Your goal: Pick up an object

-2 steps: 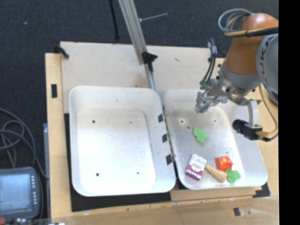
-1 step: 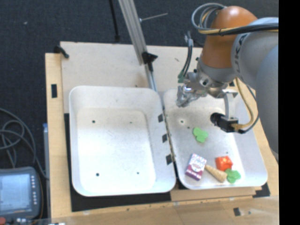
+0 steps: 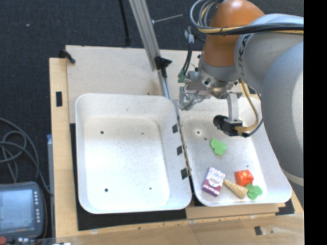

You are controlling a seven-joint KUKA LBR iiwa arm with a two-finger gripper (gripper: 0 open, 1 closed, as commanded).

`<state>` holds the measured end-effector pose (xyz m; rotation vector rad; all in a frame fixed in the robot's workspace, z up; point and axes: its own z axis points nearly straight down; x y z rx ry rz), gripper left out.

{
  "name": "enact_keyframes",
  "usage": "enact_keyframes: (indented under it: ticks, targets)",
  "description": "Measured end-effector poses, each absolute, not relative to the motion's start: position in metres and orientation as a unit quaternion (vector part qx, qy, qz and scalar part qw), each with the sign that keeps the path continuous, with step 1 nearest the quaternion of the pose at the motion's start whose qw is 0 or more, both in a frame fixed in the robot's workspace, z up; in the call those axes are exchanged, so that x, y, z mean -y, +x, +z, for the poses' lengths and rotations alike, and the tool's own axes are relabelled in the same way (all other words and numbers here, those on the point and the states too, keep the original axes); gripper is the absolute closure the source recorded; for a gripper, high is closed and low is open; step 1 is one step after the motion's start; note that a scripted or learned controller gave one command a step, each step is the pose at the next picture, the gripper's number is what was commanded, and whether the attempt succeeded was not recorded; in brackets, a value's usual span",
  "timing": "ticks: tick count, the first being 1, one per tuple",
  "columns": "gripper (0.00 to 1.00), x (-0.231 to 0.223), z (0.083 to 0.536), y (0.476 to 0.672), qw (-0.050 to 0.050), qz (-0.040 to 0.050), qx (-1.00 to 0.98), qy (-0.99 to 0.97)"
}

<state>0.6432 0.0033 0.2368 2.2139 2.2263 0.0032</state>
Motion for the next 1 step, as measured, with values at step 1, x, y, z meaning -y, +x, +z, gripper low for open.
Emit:
enact_keyframes:
  ticks: [1]
  targets:
    - [1.00, -0.0559, 0.2491, 0.6667, 0.001, 0.0019, -0.710, 0.704]
